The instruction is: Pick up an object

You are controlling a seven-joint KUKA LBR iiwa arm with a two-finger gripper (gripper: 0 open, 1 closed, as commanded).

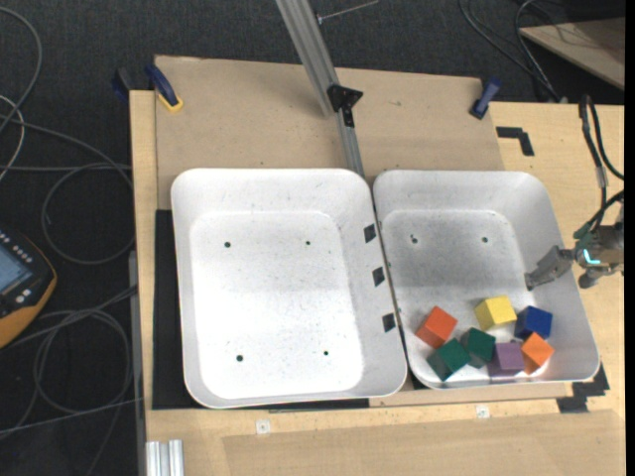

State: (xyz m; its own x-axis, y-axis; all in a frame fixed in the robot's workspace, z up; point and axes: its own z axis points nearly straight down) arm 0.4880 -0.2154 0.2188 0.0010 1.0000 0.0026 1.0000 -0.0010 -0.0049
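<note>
— Since the blocks sit huddled in the right bin's near corner, why's the gripper at the rim?
— Poised to reach in, likely; its grip I cannot tell.

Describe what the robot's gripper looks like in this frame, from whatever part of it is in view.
The gripper enters at the right rim of the right bin. Its visible finger is a dull grey, tapered piece. Behind it sits a darker body with a small teal-lit spot, and thin dark cables run up from there along the bench's right edge.
</note>
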